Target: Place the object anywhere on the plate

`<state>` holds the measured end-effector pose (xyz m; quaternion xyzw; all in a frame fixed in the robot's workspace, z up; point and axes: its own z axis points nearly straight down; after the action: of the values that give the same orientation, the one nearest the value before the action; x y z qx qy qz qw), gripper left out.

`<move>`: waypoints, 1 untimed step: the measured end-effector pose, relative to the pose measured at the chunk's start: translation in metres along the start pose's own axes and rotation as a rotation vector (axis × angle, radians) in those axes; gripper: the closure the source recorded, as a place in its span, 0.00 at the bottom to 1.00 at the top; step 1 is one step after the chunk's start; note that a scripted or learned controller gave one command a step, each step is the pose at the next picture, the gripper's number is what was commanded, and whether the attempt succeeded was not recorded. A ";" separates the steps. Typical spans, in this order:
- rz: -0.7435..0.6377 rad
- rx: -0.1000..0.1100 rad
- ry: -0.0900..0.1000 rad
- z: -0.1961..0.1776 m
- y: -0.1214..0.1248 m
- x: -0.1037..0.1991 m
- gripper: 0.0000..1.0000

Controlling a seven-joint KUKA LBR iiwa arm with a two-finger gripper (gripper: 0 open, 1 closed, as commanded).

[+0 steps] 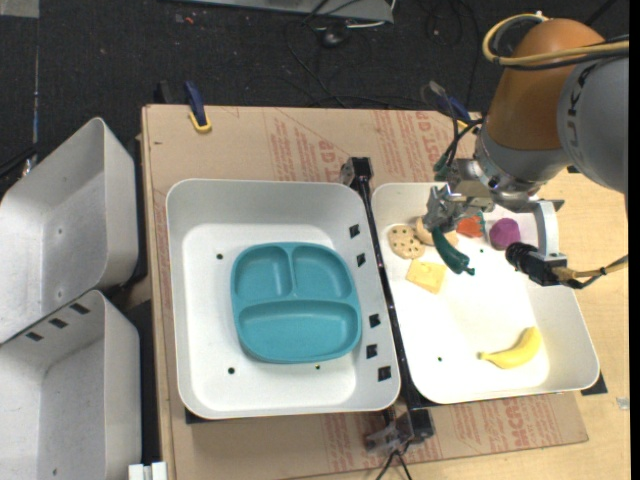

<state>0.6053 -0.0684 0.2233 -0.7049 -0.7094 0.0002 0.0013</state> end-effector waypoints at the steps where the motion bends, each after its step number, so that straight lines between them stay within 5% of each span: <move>1: 0.000 0.001 0.000 -0.004 -0.026 0.057 1.00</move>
<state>0.5788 -0.0113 0.2276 -0.7048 -0.7094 0.0006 0.0016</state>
